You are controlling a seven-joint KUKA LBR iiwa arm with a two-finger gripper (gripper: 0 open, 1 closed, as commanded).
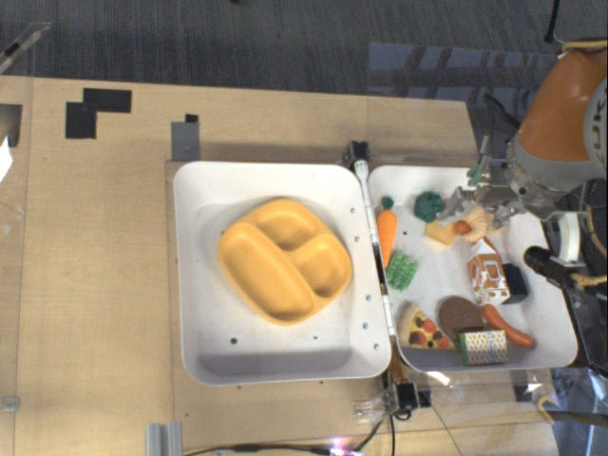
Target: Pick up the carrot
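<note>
A yellow divided dish (283, 271) sits in the middle of the left bin (204, 350), which takes up the centre of the desk (85, 283). The right bin (560, 354) lies against it toward the desk's right edge and holds a scatter of toy food.

The carrot (387, 230) lies in the right bin's near-left part, close to the wall shared with the left bin, with its orange body pointing down the view and a small green top at the far end. Just below it is a green ridged piece (402, 270), near but apparently not touching. A pizza slice (423, 331) lies at the bin's front-left corner, and a dark green piece (428, 204) sits to the carrot's right, toward the back wall.

The carrot looks like a light, rigid plastic toy, smooth and tapered, so it may slip along its length if pinched near the thin tip. The thick upper half, gripped across its width, seems the safer hold. The nearby bin wall leaves little room on the left side.

The pincer (480, 198) hangs over the bin's back-right part, above a small yellow and orange cluster, well to the right of the carrot. Whether it is parted or closed cannot be told, and nothing shows in its grip.
</note>
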